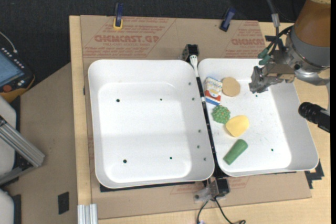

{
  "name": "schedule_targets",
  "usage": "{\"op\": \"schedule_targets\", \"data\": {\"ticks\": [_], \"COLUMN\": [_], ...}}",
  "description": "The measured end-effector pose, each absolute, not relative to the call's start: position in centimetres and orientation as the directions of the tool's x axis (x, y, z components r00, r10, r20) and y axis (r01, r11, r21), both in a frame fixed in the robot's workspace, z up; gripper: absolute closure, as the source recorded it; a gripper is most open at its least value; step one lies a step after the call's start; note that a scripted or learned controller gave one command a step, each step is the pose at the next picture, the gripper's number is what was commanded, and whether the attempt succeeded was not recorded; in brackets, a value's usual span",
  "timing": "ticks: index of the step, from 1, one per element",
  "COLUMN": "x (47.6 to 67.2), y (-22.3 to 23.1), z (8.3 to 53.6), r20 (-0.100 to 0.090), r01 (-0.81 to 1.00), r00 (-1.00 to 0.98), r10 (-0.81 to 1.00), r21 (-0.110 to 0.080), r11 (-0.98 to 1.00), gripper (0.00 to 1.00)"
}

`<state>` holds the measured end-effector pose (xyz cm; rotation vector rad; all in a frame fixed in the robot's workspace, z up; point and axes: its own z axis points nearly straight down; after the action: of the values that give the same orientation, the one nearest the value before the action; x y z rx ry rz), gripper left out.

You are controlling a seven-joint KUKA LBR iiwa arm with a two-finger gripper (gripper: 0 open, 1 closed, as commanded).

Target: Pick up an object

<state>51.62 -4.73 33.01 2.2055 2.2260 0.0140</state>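
The right bin (278, 134) holds several small items along its left side: a white, red and blue carton (212, 88), a tan round piece (230, 87), a green knobbly ball (221, 114), a yellow lump (237, 125) and a green cylinder (235, 151). My gripper (258, 85) hangs over the upper part of this bin, just right of the tan round piece and apart from it. Nothing shows between its fingers.
The left bin (105, 113) lies beside the right one, with a dark divider strip (203, 113) between them. Both rest on a brown board (157, 34) held by blue clamps (118, 16). The arm (315, 18) fills the upper right corner.
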Motion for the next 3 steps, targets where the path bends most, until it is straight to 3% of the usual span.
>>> {"op": "schedule_targets", "data": {"ticks": [1, 2, 3], "x": [47.7, 50.5, 50.3], "y": [-4.6, 2.9, 7.3], "z": [25.8, 29.5, 40.2], "r20": [0.001, 0.002, 0.004], "r01": [1.000, 1.000, 1.000], "r00": [0.002, -0.009, -0.007], "r10": [1.000, 1.000, 1.000], "r21": [-0.009, 0.006, 0.014], "r11": [-0.002, 0.009, 0.007], "gripper": [1.00, 1.00, 1.00]}}
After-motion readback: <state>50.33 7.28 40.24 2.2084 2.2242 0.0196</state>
